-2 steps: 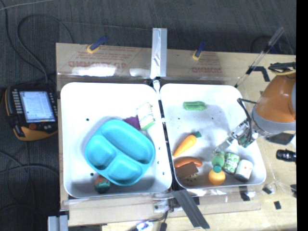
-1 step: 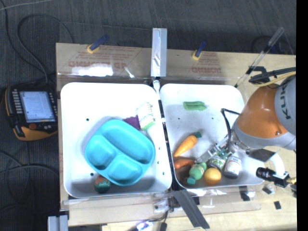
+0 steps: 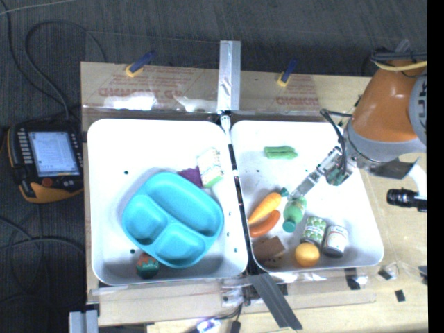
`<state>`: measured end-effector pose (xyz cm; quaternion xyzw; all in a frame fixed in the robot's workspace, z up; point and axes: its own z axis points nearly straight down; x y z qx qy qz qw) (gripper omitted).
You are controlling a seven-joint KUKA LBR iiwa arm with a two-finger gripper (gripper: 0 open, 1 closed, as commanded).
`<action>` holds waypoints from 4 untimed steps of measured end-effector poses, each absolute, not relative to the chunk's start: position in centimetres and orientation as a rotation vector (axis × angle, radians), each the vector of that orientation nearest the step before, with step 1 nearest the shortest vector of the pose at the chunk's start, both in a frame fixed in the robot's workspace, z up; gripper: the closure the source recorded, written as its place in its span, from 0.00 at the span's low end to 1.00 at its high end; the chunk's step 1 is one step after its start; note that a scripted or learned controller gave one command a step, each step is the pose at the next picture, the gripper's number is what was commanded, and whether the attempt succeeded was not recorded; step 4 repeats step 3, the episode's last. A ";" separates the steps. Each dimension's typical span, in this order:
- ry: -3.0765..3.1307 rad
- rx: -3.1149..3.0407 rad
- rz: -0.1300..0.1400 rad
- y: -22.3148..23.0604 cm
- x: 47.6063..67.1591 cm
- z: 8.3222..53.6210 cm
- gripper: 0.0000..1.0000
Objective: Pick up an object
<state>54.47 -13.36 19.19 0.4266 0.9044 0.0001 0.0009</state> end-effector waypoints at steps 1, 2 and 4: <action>2.900 1.206 0.002 -10.4 56.8 9.9 0.00; 2.901 1.203 0.004 -10.3 56.9 10.8 1.00; 2.825 1.368 -0.003 -8.2 61.0 23.4 1.00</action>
